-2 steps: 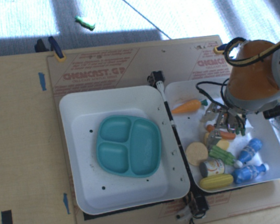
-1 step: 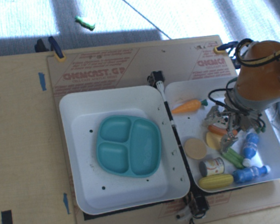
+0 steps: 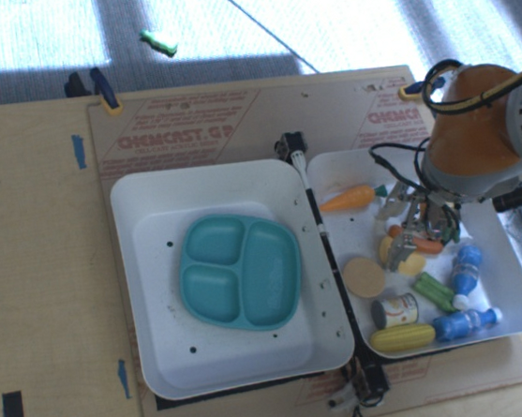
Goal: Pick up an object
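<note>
Camera view: the arm's fingers (image 3: 407,243) hang low in the right bin (image 3: 521,289), over small orange pieces beside a tan disc (image 3: 365,277); whether they grip anything I cannot tell. The step looks like the grasp itself; next would be closing firmly and lifting straight up. The worktop (image 3: 52,276) sheet reads "CHEMCAST GP".

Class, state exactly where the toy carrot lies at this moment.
The carrot lies in the right bin, near its far left corner, beside the divider between the two bins and left of the gripper.
</note>
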`<state>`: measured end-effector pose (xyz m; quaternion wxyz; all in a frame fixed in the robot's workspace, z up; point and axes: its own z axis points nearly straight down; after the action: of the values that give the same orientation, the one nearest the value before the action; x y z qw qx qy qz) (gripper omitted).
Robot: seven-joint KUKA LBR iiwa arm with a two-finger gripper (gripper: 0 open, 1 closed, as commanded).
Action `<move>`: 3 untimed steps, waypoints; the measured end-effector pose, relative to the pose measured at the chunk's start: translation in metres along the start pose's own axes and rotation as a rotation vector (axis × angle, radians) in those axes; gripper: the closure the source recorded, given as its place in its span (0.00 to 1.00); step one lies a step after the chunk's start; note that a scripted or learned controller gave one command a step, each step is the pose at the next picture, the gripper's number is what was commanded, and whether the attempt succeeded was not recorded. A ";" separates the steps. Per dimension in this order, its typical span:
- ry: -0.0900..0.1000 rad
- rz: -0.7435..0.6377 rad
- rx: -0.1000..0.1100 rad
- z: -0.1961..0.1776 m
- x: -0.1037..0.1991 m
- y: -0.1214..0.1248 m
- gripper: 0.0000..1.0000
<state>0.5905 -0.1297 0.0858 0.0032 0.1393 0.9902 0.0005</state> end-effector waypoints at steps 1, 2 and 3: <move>0.000 -0.189 0.000 0.000 -0.011 -0.019 0.00; 0.000 -0.504 -0.001 0.001 -0.034 -0.010 0.00; 0.000 -0.893 -0.001 0.000 -0.047 -0.028 0.00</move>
<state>0.6274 -0.1698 0.0858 0.0034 -0.3018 0.9534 -0.0005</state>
